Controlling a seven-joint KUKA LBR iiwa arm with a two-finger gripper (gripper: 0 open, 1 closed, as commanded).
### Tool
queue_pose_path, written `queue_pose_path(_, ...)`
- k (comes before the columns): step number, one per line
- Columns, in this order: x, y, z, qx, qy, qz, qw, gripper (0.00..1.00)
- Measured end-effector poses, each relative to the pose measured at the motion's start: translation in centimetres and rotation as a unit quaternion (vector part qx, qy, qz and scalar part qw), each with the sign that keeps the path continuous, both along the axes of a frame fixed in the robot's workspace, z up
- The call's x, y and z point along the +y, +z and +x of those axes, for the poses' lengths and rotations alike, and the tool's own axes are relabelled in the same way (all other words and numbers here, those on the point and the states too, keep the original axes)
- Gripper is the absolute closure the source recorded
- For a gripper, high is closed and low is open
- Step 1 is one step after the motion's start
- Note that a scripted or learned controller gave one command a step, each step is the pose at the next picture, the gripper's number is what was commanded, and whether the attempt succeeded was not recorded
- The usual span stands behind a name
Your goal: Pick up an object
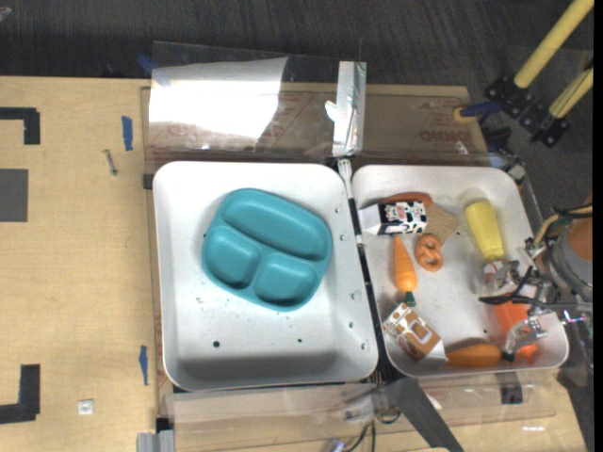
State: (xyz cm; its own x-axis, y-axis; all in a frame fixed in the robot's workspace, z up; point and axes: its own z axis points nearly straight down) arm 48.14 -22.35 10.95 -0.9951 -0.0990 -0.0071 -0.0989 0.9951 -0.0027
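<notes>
Bins sit side by side on the bench [66, 281]. Left bin [188, 347] holds one thing — a teal tray [267, 246] with three compartments, lying near the bin's middle.

Right bin [466, 177] is crowded. A black-and-white carton [403, 217] lies near its top left corner, with a yellow bottle [484, 229] to its right. Below the carton, an orange carrot [404, 264] stands lengthwise, and a small pretzel [431, 251] lies just beside it. A brown-and-white box [412, 331] rests tilted near the bottom left, and an orange oval piece [474, 354] lies along the bottom wall.

Arm reaches over the right bin's right edge; the jaws [513, 314] hang low by an orange-red object [514, 314] — whether they are apart or together, I cannot tell.
</notes>
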Motion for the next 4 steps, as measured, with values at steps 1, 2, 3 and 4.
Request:
queue_pose_path(1, 1.7, -2.1, 0.5, -0.002, -0.006, -0.0009, 1.0000, 0.00)
queue_pose_path(2, 1.8, -0.8, 0.9, -0.008, -0.005, -0.0023, 1.0000, 1.00)
queue_pose_path(3, 5.8, 11.1, 4.8, -0.003, 0.050, -0.0003, 0.9987, 1.00)
queue_pose_path(4, 11.2, 14.4, 8.3, -0.002, 0.040, 0.0012, 0.9992, 1.00)
